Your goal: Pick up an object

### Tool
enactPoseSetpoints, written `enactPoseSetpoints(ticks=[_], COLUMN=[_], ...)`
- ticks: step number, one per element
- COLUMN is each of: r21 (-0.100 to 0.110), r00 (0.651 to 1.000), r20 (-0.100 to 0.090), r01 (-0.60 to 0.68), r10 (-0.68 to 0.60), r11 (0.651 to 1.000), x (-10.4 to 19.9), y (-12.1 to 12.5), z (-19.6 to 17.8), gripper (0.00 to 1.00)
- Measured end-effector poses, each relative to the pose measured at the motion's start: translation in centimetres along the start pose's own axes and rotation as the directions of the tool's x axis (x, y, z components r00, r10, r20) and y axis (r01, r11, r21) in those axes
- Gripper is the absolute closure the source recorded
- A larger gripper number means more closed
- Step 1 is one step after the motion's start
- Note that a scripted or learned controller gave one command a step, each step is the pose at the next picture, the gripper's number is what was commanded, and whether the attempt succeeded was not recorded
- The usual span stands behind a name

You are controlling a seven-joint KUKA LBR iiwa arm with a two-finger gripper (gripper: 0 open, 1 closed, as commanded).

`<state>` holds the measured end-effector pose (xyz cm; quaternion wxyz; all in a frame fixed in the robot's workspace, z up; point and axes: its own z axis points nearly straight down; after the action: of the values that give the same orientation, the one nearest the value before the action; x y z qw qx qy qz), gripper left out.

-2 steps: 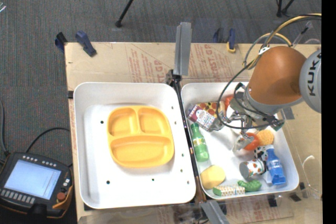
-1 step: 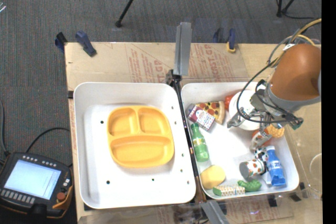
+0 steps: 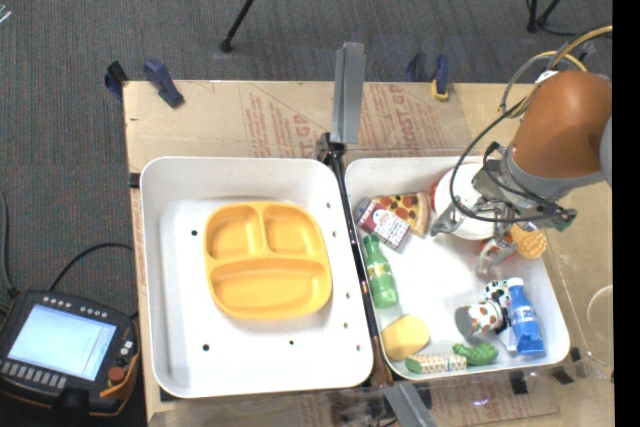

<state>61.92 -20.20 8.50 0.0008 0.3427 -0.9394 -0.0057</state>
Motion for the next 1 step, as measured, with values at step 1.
enactPoseSetpoints(ticks=[1], r21=[0.008], r00=[0.999], r20=[0.002], r01=[0.037], r10=[-0.037], r11=[0.999], x=[-5.12], y=[1.98], z=[-0.23], gripper=[0.00])
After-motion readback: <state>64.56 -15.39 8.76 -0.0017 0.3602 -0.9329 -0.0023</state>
